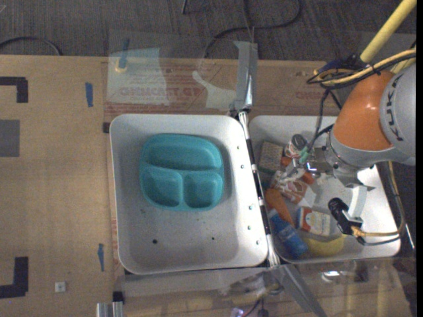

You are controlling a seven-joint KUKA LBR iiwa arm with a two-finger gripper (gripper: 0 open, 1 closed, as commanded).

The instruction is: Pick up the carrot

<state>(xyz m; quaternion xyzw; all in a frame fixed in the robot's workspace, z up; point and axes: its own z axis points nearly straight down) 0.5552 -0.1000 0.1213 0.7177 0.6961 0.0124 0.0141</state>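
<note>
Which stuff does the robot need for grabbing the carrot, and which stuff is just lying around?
For the job:
- carrot, in the right bin
- gripper, above that bin's clutter

Just lying about:
- teal divided tray in the left bin
- blue bottle
- yellow item
- small carton

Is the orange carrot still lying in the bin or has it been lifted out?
Still in. The orange carrot lies on the right white bin's floor near its left wall, among other items.
</note>
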